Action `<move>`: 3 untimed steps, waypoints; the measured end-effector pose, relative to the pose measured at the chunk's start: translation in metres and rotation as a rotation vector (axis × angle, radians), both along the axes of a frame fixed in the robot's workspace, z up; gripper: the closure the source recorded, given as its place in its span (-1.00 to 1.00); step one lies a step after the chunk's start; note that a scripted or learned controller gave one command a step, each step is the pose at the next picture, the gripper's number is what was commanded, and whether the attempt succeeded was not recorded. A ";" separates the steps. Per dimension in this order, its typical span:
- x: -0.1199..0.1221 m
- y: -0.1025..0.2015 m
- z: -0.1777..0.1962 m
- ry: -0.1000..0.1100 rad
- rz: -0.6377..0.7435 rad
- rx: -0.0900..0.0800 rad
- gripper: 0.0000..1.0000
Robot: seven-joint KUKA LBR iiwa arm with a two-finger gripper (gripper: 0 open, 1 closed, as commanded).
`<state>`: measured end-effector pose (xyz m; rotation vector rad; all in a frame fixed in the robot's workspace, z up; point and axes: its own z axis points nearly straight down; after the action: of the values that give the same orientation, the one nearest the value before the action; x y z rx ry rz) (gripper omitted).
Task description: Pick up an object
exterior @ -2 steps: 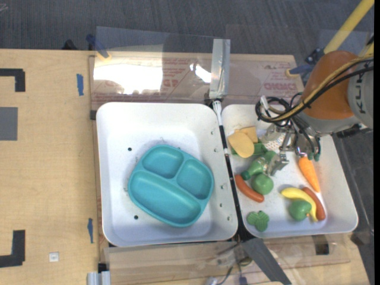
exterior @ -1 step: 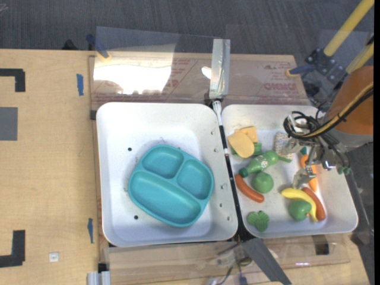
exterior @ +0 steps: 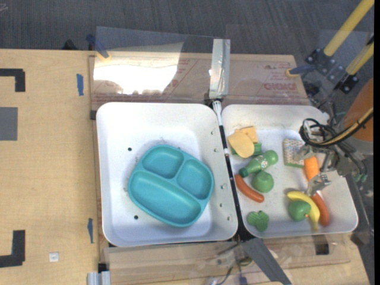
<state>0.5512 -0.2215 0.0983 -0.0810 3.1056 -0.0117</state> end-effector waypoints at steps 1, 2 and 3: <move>0.002 0.000 -0.001 0.003 -0.023 0.003 -1.00; 0.001 0.000 -0.002 0.003 -0.087 0.006 -1.00; -0.007 0.000 -0.001 -0.002 -0.193 0.009 -1.00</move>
<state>0.5442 -0.2212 0.0975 0.2188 3.0981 -0.0026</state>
